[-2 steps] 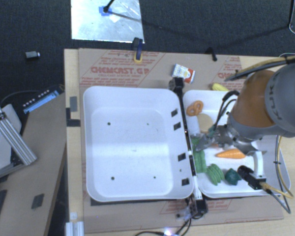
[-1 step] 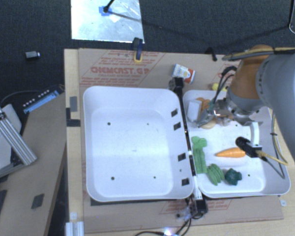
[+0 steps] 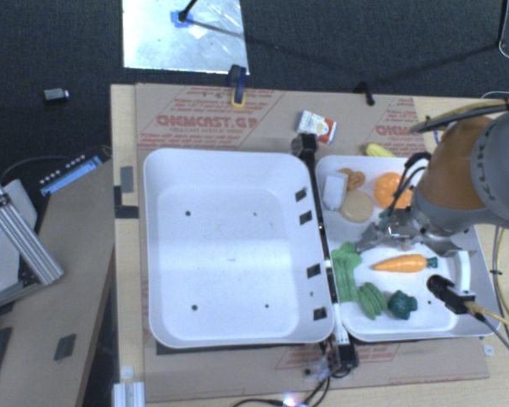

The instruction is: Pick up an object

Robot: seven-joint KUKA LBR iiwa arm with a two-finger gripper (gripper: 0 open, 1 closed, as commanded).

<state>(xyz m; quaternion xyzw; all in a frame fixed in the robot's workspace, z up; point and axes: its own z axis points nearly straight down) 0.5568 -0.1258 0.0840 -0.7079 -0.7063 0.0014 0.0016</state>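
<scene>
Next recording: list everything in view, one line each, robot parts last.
left bin: 1, white, left side of cardboard
right bin: 1, white, beside it
carrot: 1, orange, right bin's middle
broccoli: 1, dark green, right bin's near side
bumpy vegetable: 1, green, left of broccoli
leafy piece: 1, green, by right bin's left wall
orange: 1, orange, right bin's far side
round piece: 1, beige, left of orange
banana: 1, yellow, right bin's far rim
carton: 1, white-red, beyond bins
clamp: 1, yellow-blue, cardboard's far edge
arm: 1, grey and orange, over right bin
gripper: 1, grey, just beyond the carrot
</scene>
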